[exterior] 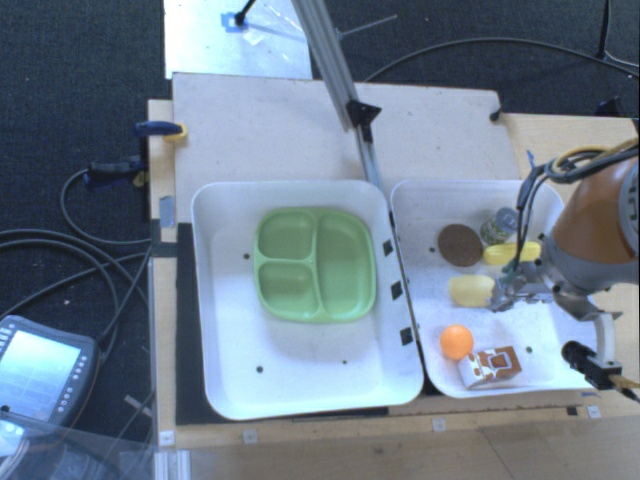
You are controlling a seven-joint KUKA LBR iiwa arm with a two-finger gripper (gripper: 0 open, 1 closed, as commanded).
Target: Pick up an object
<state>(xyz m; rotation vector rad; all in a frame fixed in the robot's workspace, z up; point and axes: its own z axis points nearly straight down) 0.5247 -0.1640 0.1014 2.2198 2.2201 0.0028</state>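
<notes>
A dark carpeted floor (80,68) surrounded the table (300,118), whose pale board top carried two shallow white bins side by side, with cables trailing over the carpet at the left and a handheld pendant (35,368) lying at the lower left corner.

In the right bin (425,268) the pale yellow object (472,290) lay near the middle, and the end effector (507,294) sat just beside its right end, low in the bin. Whether it was spread or pressed together could not be told (the wrist and its cabling covered it from above), and nothing could be seen pinched in it. The grey arm with its orange band (592,223) came in over the bin's right side.

Around that object, in the same bin, a yellow banana-like piece (508,254) lay just above it, close to the arm. A brown round disc (460,245) rested to the upper left, near a small greyish item (497,228) at the back that was too indistinct to identify. An orange ball (456,343) sat toward the front, and just to its right lay a small brown and white box (492,366), tilted.

The left bin (215,298) held a green divided plate (315,265) with three compartments, lying flat near the middle. A slanted metal pole (330,58) crossed the table's far side above the two bins.
</notes>
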